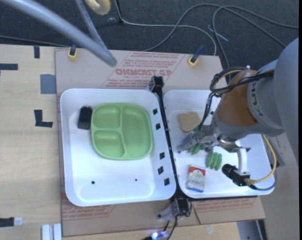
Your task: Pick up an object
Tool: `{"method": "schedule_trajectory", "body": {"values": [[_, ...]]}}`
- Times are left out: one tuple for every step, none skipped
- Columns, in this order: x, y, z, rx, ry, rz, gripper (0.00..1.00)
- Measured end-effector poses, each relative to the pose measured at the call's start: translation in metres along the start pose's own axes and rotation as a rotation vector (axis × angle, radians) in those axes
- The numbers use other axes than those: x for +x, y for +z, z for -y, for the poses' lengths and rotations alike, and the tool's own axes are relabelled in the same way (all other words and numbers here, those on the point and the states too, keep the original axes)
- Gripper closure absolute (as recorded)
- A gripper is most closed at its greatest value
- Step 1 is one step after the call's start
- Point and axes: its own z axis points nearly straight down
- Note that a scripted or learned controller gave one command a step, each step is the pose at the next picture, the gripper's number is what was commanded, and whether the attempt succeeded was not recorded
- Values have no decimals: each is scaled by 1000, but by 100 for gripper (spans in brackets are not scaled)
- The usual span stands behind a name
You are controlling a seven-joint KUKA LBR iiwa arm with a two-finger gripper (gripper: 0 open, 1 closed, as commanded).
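— How many bins were there?
— Two: a left bin (70,149) and a right bin (191,96).
— And in them?
— One tray (122,131), one black block (84,117), one tan piece (189,121), one green toy (213,160), one carton (196,178).

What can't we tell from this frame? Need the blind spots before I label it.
- Gripper finger state: too small and cluttered in the camera view.
- Green object: unclear whether it is touched; the wrist overhangs it.
- Small carton: print too small to read.
- Right bin: far right part hidden by the arm.
- Black object beside the green tray: too dark to identify.
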Motion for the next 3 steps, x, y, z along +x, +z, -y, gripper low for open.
{"method": "schedule_trajectory", "body": {"values": [[0, -10, 0, -1, 0, 2, 100], [-5, -72, 2, -3, 1, 0, 100], [-3, -134, 5, -5, 0, 1, 100]]}}
